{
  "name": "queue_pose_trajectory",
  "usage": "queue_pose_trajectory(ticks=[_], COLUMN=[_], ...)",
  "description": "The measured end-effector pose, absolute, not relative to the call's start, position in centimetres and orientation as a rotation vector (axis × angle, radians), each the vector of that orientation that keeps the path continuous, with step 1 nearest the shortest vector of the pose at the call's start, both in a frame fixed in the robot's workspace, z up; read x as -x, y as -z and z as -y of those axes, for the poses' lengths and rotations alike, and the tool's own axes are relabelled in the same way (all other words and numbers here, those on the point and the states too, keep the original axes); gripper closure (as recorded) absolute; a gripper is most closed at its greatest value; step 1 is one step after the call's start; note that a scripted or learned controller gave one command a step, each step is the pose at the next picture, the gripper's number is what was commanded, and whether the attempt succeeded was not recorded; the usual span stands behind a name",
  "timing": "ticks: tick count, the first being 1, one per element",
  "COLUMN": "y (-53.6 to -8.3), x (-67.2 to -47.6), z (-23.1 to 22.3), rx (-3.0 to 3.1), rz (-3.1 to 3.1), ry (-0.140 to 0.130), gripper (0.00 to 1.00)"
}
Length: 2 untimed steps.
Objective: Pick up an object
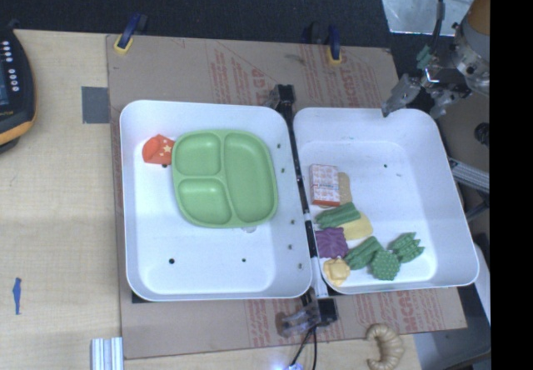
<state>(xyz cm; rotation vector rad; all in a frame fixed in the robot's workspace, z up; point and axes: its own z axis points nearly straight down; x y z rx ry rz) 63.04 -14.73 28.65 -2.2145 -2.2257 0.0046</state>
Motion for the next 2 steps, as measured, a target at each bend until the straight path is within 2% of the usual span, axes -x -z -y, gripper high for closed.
queue_pose_trajectory(ticks=[1, 2], y=[-15.7, -9.6], x=[-58.3, -57.5], z=[9.9, 9.3], rx=[2.2, 2.218], rz=[2.219, 2.228], ry=[-0.018, 0.014], gripper=[0.0, 0.0])
